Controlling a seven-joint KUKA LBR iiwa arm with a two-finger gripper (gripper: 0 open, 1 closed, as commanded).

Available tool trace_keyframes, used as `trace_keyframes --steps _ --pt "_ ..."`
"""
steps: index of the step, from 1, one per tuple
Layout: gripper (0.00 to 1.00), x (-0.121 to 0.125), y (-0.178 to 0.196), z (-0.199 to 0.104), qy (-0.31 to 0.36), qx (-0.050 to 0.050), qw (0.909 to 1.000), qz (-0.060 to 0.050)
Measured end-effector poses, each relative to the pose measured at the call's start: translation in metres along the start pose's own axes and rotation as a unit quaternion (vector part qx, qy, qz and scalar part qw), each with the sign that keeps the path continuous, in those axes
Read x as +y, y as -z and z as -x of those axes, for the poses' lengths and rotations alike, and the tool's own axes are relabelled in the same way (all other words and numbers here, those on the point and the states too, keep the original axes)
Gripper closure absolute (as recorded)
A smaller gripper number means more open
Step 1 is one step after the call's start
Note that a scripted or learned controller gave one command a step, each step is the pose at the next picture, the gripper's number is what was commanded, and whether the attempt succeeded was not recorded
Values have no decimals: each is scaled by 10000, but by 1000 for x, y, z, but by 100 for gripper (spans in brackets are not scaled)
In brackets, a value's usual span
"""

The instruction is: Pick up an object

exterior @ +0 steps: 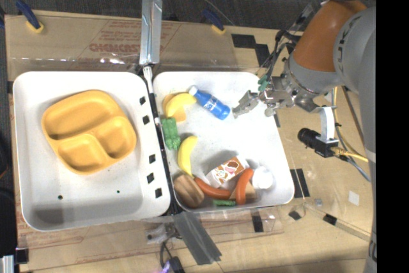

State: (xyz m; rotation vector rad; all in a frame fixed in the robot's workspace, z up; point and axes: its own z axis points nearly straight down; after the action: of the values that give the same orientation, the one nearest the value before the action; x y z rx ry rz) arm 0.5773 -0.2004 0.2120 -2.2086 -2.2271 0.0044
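My gripper [257, 108] hovers over the right bin's [275, 137] right side, its fingers spread open with nothing between them. A blue bottle with a white cap [210, 104] lies just left of the nearer finger [245, 103], apart from it. Further left lies a yellow banana piece [178, 105]. A green toy [170, 133] and a second banana [186, 153] lie along the bin's left wall. At the front are a small carton [227, 172], orange sausage-like pieces [243, 183], a white cup [262, 178] and a brown round item [187, 190].
The left bin [32, 201] holds a yellow divided plate [89, 130]. A metal clamp bar [151, 29] stands at the back between the bins. Bare white floor lies in the right bin's middle, below the gripper.
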Motion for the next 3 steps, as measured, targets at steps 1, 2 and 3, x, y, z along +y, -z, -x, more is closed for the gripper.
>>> trace_keyframes --steps 1,2,3 --pt "0 -15 36 -6 1004 -16 9949 25" --pt "0 75 29 7 1104 -8 9939 11" --pt "0 79 13 10 -1032 -6 9947 15"
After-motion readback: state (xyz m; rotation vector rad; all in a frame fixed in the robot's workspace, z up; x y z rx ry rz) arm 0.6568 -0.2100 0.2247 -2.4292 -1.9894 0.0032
